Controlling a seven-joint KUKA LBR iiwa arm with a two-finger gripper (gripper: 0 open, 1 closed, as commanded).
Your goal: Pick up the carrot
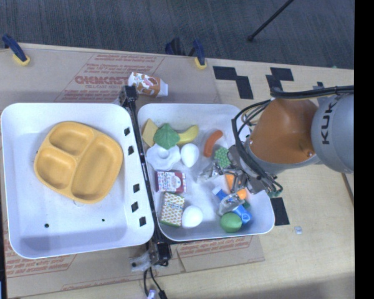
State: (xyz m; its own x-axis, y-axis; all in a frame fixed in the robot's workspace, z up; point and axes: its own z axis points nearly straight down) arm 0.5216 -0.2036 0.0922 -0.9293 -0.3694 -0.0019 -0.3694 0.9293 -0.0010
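The carrot is a short orange piece lying slanted in the right bin, near its upper right part, with a green leafy bit just below it. My gripper hangs low over the right side of this bin, below and to the right of the carrot. Small orange pieces show right under the gripper among blue and green toys. The wrist and its cables hide much of what lies beneath.
The right bin also holds a broccoli, a banana, two white eggs, small cartons, a green ball and a blue item. A yellow divided plate lies in the left bin. A small bottle lies behind the bins.
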